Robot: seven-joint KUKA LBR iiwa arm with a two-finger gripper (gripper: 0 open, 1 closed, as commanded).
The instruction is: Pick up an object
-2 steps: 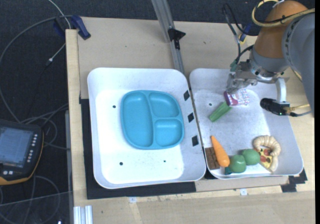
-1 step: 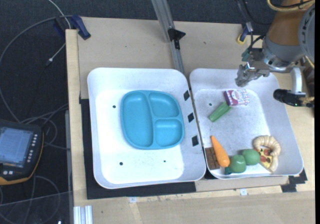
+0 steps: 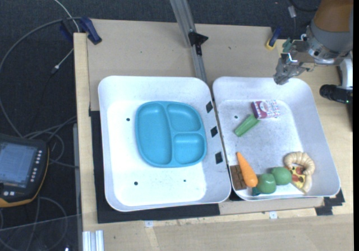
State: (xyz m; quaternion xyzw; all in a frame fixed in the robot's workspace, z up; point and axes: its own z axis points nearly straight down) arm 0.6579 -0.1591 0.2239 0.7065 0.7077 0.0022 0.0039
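Wooden counter [image 3: 140,54], two white bins. Tool [image 3: 282,76] up at right bin's [image 3: 320,132] far rim, empty-looking; open or closed, cannot tell. Nothing lifted yet. Below tool: packet [image 3: 265,109] nearest, pickle [image 3: 245,125] beside it, carrot [image 3: 247,170] well beyond. Descent, grasp, lift all left.
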